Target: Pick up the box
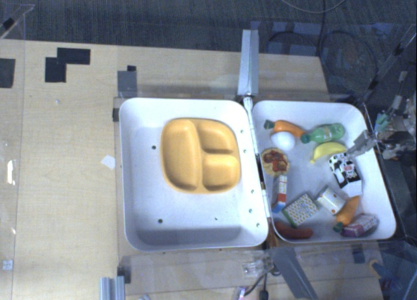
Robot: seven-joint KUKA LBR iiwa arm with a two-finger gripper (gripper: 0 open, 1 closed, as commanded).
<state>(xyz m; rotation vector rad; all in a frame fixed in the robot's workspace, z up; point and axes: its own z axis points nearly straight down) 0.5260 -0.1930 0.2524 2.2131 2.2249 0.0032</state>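
Box (300, 209) crowded between tube (281, 190) and carton (330, 199).

Even overhead light, soft shadows, slightly soft focus

On the desk (58, 162) two white bins sit side by side. The left bin (140, 181) holds a yellow divided tray (199, 155). The right bin (368, 129) is crowded: a carrot (288, 126), a white egg (283, 140), a green bottle (322, 134), a banana (327, 151), a patterned box (300, 209) low in the middle, and a small white carton (330, 199) beside it. The pincer (365, 142) hangs at the frame's right, over the bin's right side.
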